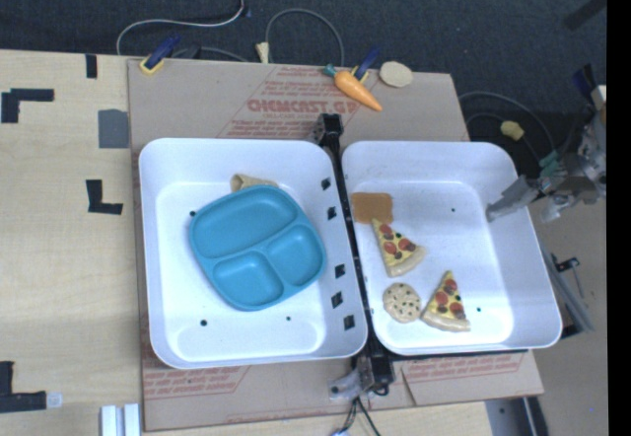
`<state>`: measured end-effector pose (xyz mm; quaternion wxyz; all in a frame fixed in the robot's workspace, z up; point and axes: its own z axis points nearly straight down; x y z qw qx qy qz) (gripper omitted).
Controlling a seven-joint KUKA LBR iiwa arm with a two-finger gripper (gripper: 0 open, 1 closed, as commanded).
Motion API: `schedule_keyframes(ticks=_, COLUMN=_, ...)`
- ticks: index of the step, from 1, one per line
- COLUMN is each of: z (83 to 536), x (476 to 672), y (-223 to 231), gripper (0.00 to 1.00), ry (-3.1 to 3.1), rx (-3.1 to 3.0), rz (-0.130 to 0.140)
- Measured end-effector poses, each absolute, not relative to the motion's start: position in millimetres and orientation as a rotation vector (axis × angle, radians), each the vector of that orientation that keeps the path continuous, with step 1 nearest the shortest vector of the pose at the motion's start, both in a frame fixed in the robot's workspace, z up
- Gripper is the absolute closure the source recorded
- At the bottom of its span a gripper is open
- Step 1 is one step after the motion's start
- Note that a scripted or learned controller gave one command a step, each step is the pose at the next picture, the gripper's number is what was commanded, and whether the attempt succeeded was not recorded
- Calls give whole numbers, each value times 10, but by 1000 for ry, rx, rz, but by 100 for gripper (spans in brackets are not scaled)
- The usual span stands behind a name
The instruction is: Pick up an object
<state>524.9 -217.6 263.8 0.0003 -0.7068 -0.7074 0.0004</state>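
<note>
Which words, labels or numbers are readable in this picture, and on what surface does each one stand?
"CHICKCAST GY", uncertain: red print on the cardboard sheet behind the bins; its end is hidden and the letters are blurred.
Red print along the cardboard's front edge: too small to read.
No readable text elsewhere.

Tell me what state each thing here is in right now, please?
Blue tray: lying flat, right side up, in the left bin.
Two pizza slices: lying flat in the right bin, apart.
Cookie: lying flat, between the slices.
Brown square: flat, against the right bin's left wall.
Toy carrot: on its side on the cardboard behind the bins.
Gripper: at the right bin's right rim, nothing visibly held.
</note>
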Motion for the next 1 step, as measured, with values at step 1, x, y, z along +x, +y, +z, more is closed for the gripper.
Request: schedule_keyframes(ticks=1, z=1661, x=5117, y=-1934, gripper=0, ry=-2216, rx=-2212, rz=7)
